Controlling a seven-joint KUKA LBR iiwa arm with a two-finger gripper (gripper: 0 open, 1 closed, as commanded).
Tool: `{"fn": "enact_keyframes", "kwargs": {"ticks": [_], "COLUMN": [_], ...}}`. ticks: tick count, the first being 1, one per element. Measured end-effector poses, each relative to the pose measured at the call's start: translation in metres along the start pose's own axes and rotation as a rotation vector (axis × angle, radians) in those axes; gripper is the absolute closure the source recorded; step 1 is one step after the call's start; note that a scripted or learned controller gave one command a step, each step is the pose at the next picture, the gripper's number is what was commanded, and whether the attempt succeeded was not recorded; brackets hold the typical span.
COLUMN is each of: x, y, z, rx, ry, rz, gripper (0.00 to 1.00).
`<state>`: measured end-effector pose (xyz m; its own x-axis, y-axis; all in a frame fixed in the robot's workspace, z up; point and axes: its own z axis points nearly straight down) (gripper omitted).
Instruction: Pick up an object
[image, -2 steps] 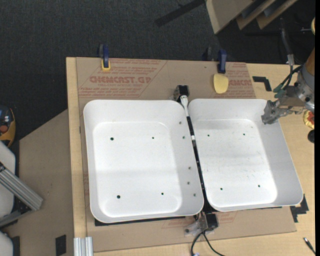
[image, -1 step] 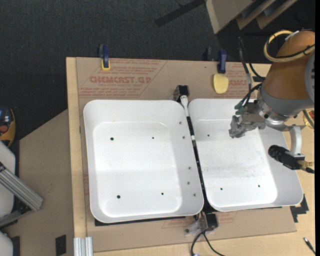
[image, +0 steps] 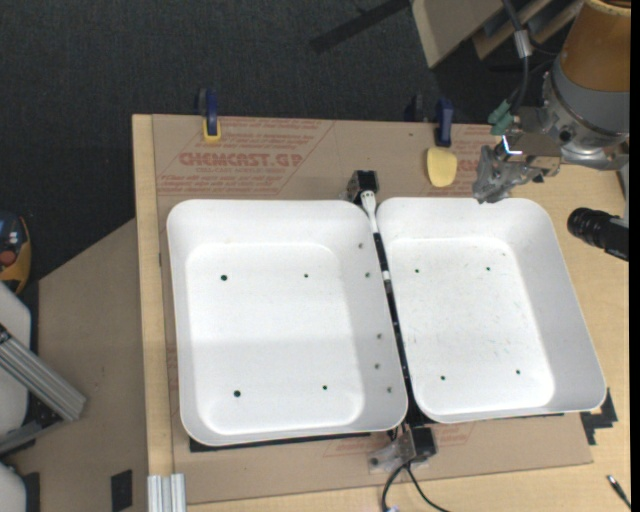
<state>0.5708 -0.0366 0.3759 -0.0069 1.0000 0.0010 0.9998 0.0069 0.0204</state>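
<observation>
Dark carpet surrounds the counter (image: 150, 300), which is topped with a tan board printed "CHEMCAST GP" in red near its far edge, the text reading upside down from your camera. Two blue clamps (image: 208, 110) pin that far edge. Left bin (image: 185, 300) and right bin (image: 560, 300) sit side by side, touching along a black strip between them.

Your only loose object is a small yellow piece (image: 441, 166), lying on the board just beyond the right bin's far left corner, outside both bins.

Gripper (image: 492, 186) hangs over the right bin's far rim, just right of the yellow piece, near it but apart. It's too small and cluttered to resolve, so you can't tell open from closed; nothing visible between its tips.

Arm (image: 590, 70) enters from the top right, orange band up, wrist angled down-left toward the rim.
</observation>
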Motion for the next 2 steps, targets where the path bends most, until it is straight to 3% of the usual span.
{"fn": "enact_keyframes", "kwargs": {"ticks": [1,2], "x": [0.107,0.116], "y": [0.009,-0.017], "z": [0.089,-0.171], "rx": [0.03,-0.002], "ry": [0.003,0.003], "rz": [-0.004,0.005], "gripper": [1.0,1.0]}}
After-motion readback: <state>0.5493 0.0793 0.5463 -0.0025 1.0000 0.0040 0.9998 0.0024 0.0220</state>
